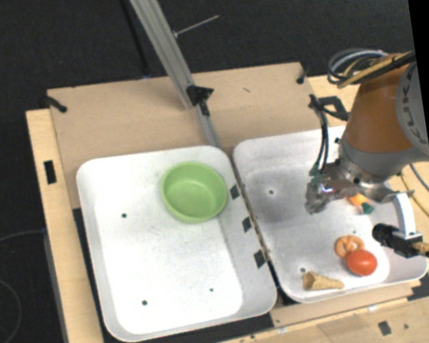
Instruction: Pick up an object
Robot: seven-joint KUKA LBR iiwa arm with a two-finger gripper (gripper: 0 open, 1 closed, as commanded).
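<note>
The grey arm's pincer (318,195) hovers low over the right white bin (277,165); its spread cannot be told. The round red tomato-like object (362,263) lies near the front rim, where a descent could miss it.

Bins (137,298): white plastic, matt, finely speckled.
Bowl (194,191): green plastic, smooth.
Table (127,124): pale wood board, matt.
Tomato (362,263) below the claw (319,195): red, glossy.

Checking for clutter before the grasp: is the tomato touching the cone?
Apart. The camera view shows bare white bin floor between the tomato and the cone to its left.
</note>
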